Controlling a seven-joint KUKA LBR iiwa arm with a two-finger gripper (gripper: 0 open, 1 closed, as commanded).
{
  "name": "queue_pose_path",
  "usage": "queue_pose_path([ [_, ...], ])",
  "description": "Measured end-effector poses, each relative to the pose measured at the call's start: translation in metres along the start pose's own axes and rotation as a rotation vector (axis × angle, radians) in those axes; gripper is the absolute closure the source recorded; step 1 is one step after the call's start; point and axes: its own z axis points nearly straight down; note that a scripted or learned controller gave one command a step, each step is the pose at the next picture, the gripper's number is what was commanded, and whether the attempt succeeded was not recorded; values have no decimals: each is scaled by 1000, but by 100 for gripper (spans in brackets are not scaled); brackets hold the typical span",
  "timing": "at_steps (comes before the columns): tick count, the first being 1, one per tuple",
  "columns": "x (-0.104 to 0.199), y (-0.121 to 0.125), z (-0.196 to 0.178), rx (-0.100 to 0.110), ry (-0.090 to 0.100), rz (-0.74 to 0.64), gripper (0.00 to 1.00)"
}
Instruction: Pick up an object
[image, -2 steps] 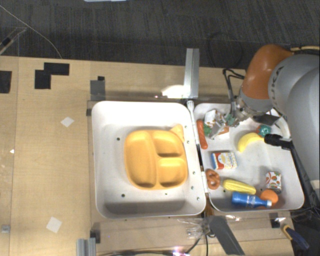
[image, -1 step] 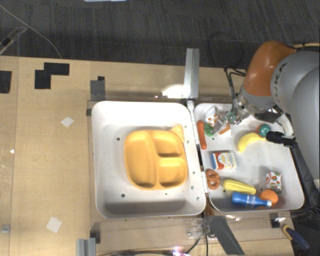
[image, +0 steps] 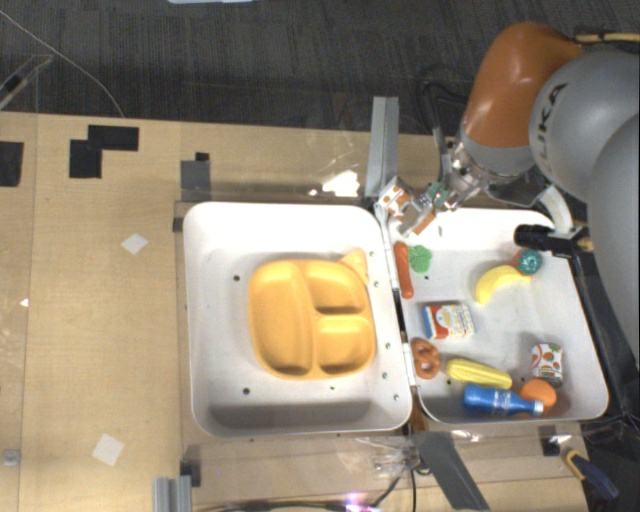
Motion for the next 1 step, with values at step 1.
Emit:
queue_pose_path([
  [1,-11,-19,4,8,3,34,100],
])
